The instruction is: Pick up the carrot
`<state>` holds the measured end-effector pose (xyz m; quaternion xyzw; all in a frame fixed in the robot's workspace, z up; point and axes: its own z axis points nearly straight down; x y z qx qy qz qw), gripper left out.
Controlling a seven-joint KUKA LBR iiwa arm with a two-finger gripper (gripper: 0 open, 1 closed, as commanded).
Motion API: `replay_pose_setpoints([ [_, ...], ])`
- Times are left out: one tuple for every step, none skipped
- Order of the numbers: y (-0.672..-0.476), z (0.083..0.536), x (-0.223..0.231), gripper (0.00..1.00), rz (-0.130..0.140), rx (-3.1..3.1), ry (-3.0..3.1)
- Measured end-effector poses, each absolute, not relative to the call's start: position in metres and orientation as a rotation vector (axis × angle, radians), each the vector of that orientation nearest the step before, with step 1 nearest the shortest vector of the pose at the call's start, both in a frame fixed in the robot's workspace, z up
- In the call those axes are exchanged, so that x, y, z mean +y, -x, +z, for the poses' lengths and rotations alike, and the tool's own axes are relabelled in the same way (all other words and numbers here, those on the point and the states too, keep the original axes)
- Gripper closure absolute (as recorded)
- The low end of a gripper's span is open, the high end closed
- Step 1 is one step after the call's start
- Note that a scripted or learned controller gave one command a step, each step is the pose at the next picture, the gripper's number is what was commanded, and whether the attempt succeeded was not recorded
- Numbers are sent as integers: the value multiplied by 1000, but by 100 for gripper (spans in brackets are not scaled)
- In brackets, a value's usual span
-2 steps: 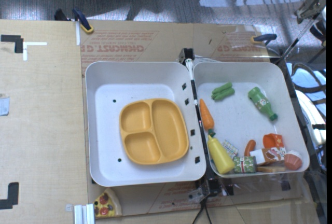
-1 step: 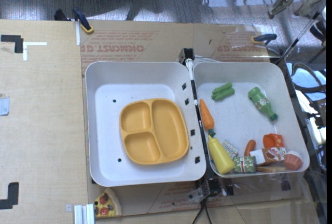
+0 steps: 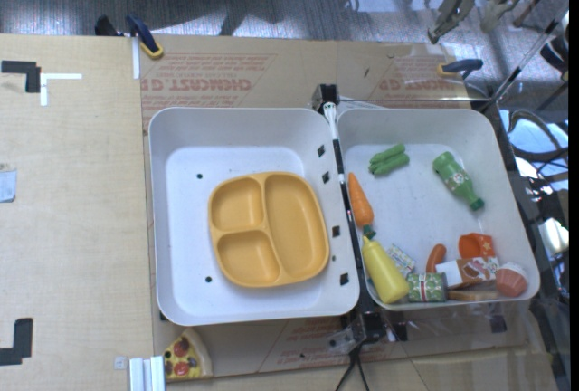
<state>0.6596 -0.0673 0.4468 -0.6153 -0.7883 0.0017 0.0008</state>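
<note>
Mirrored red print on cardboard (image 3: pixel 213 72) is reading "CHICHASZT"-like, unclear. Carrot (image 3: pixel 360 198) is lying against right bin's (image 3: pixel 503 165) left wall. Gripper (image 3: pixel 450 16) is hovering far-right; jaws' state unclear.

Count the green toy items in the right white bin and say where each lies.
3: a green pea pod near the far wall, a green toy bottle toward the far right, a green-labelled can in the near clutter, which may hide more.
</note>
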Motion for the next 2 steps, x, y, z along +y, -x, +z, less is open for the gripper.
replay_pose_setpoints([
  [-659, 394, -19, 0, 8, -2238, 2202],
  [-659, 393, 5, 0, 7, -1757, 2605],
])
